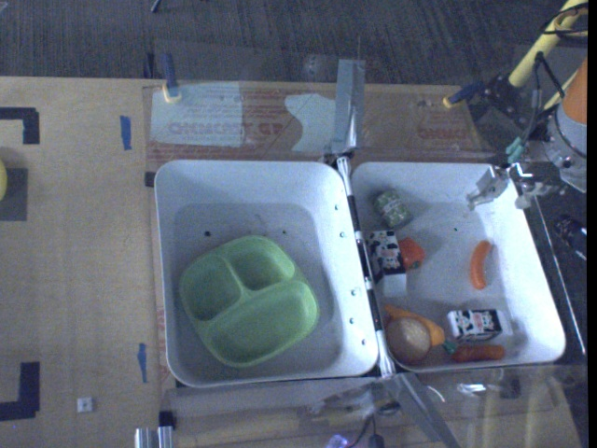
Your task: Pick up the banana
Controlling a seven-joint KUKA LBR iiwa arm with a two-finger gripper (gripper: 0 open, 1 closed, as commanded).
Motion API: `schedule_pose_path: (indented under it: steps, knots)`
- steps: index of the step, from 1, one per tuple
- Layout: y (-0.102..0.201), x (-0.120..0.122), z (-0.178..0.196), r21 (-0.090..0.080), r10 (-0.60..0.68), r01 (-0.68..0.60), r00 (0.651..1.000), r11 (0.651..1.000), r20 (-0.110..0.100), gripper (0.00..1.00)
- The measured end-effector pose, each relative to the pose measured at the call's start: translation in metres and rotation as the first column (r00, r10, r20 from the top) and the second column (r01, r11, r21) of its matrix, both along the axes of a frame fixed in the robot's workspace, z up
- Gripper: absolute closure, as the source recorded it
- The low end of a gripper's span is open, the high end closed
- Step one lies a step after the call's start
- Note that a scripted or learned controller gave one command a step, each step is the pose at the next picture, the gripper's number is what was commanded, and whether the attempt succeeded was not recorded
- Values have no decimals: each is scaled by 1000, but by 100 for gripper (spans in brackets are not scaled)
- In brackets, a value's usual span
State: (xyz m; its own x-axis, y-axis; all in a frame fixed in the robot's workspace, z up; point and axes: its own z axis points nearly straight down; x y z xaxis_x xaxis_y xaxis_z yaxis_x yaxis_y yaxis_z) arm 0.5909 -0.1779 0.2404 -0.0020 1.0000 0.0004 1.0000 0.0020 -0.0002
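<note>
The banana (422, 322) looks like the yellow-orange curved piece in the right bin (546, 297), near its front left corner. A round beige item (408, 341) partly covers it. My gripper (488, 188) hangs over the bin's back right part, well away from the banana and above the bin floor. Nothing is visibly held in it.
The right bin also holds a green item (393, 206), two cow-patterned cartons (384, 250) (475, 322), a red tomato (412, 253), an orange sausage-shaped piece (479, 263) and a carrot (477, 352). In the left bin (187, 194) lies a green divided plate (248, 297).
</note>
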Motion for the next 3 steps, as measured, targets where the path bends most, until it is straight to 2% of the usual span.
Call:
schedule_pose_path:
  steps: [1,2,3]
  knots:
    - [116,-43,-56,0,-86,86,996,996,-2,0]
    - [196,-18,-55,-1,-525,525,851,851,-1,0]
    - [277,-73,-104,5,-621,621,784,784,20,0]
